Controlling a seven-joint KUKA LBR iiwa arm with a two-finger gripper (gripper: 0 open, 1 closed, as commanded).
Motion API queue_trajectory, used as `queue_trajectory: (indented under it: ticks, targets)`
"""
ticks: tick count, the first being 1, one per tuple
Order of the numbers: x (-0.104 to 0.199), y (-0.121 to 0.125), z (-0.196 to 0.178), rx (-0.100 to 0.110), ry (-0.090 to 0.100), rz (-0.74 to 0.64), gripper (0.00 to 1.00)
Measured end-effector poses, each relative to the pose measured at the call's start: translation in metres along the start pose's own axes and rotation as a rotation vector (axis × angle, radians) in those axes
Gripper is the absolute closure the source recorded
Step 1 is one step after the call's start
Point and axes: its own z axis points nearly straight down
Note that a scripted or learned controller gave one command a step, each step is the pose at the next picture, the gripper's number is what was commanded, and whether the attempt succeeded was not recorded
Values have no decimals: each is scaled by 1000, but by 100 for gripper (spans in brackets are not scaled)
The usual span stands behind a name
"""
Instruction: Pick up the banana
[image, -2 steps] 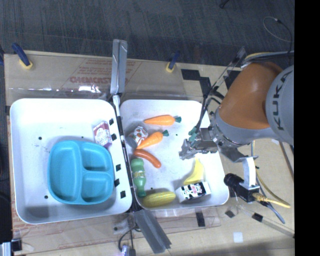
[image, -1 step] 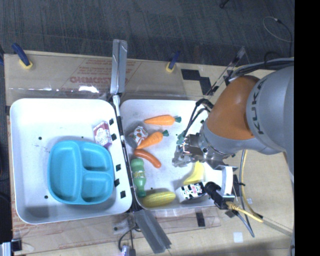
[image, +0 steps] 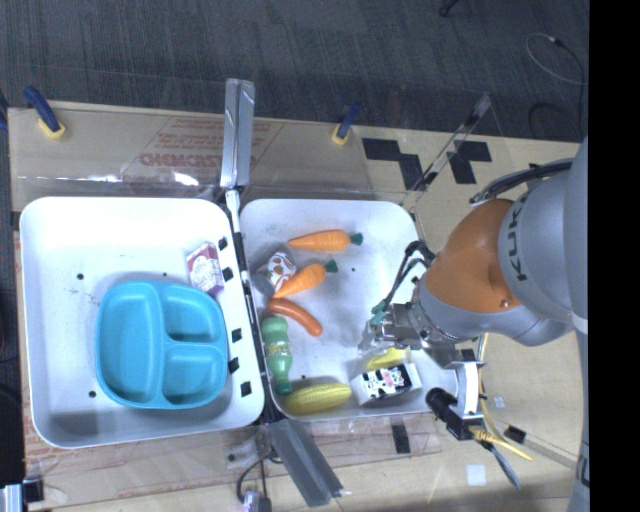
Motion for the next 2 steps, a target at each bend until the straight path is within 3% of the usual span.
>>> queue_trajectory:
  ticks: [1, 2]
  targets:
    - [0, 0, 0, -1, 0, -1, 0]
    - [-13, 23, 25, -7, 8, -2, 0]
